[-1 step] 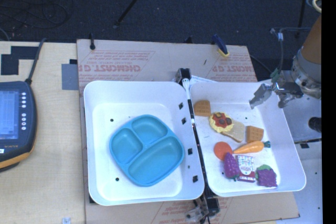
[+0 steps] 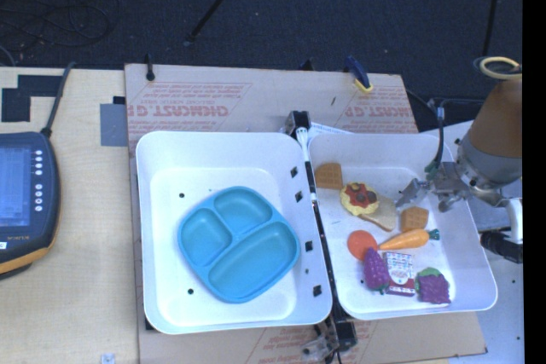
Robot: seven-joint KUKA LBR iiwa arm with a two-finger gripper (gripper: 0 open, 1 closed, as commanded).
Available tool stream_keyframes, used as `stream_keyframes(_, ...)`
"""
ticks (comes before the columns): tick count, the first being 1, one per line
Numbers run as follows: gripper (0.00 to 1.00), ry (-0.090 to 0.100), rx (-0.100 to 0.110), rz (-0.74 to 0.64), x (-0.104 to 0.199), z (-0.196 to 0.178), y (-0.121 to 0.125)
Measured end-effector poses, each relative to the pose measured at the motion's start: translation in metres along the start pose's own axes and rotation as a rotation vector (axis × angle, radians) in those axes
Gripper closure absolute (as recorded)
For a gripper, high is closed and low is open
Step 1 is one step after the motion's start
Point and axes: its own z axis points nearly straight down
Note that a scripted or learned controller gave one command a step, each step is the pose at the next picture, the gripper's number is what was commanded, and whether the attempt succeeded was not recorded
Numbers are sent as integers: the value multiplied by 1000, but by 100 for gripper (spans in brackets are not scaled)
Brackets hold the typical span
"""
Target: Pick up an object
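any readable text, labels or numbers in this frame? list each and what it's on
"CHEMCAST G.P.", printed in red on the brown board behind the bins, upside down from this camera, at least twice; my best reading.
More red print on the board's front edge below the bins: too cut off to read.
Small red and white packet in the right bin: printed, too small to read.
Handheld pendant at the left: lit screen and buttons, too blurred to read.

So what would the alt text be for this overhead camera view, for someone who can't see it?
A robot arm's gripper reaches from the right into the right white bin, which holds toy food: a carrot, a tomato, purple grapes, a small pizza and toast pieces. The left white bin holds a blue divided plate.
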Motion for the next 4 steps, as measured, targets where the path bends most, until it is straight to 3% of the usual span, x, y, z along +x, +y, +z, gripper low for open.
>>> stream_keyframes(1,0,-10,-23,3,14,37,-10)
stream_keyframes(2,100,-10,-30,7,13,23,-7)
stream_keyframes(3,100,1,-6,2,36,-18,-57)
stream_keyframes(4,100,0,-8,-4,82,-24,-37)
